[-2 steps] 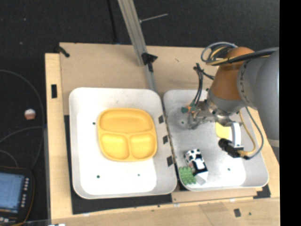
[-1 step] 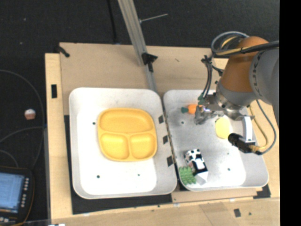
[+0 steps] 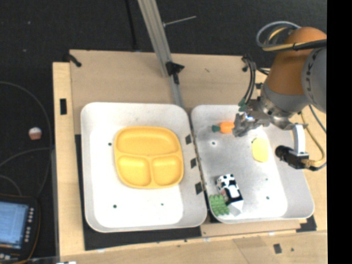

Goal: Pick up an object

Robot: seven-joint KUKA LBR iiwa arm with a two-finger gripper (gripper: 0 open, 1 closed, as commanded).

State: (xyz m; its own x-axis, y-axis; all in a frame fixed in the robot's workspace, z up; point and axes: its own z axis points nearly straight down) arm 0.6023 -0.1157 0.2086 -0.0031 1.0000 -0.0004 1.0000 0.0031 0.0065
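Orange and small, a carrot-like toy with a green tip (image 3: pixel 224 127) lies near the far edge of the right shallow white bin (image 3: pixel 286 199). I see my two-finger gripper (image 3: pixel 240 127) just beside it, on its right; whether the jaws grip anything I cannot tell. A pale yellow oval piece (image 3: pixel 260 149) sits nearby, a black-and-white block (image 3: pixel 229 187) and green toy (image 3: pixel 218 203) nearer me. The left white bin (image 3: pixel 99 202) holds a yellow three-compartment plastic tray (image 3: pixel 148 157).

Robotics lab: wooden bench (image 3: pixel 137 81), paired white bins (image 3: pixel 93 147), loose cables (image 3: pixel 16 158).
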